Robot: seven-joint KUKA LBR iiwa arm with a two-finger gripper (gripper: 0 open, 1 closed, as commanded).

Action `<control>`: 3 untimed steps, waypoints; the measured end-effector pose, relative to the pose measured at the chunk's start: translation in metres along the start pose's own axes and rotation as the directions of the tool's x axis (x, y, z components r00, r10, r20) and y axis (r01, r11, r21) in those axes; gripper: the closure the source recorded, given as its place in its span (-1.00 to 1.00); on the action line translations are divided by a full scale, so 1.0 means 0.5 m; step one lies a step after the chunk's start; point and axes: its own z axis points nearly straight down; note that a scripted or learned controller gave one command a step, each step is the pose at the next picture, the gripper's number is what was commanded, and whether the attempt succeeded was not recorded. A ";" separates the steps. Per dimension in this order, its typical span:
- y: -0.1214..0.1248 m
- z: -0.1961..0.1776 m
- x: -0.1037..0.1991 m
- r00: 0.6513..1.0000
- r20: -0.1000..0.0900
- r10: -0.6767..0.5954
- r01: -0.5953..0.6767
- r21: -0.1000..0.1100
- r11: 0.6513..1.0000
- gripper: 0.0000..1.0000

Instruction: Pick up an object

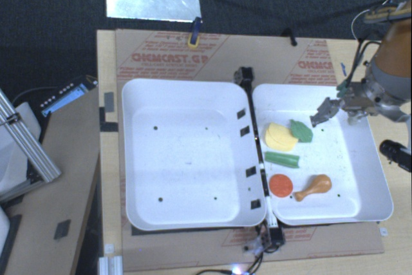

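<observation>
We observe the hand [322, 114] above the right bin [370, 158], near the green piece [300, 131]; we cannot tell its state.

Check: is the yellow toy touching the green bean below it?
Apart. The camera view shows a strip of white bin floor between the yellow toy and the green bean.

Arm [393, 64] entering from right edge of camera view, orange band uppermost, grey wrist below it. Wrist angled down and toward view left. Gripper [320, 114] extended leftward from wrist, dark, tip low and pointing left-down. Nothing seen between fingertips. Finger spacing not resolvable at this angle. Cabling looped above the band.
</observation>
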 end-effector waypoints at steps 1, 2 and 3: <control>0.129 0.100 0.178 1.000 -0.002 -0.010 0.010 -0.001 1.000 -1.00; 0.210 0.164 0.380 1.000 -0.004 -0.011 0.011 -0.001 1.000 -1.00; 0.211 0.137 0.365 1.000 -0.002 -0.002 0.002 -0.003 1.000 1.00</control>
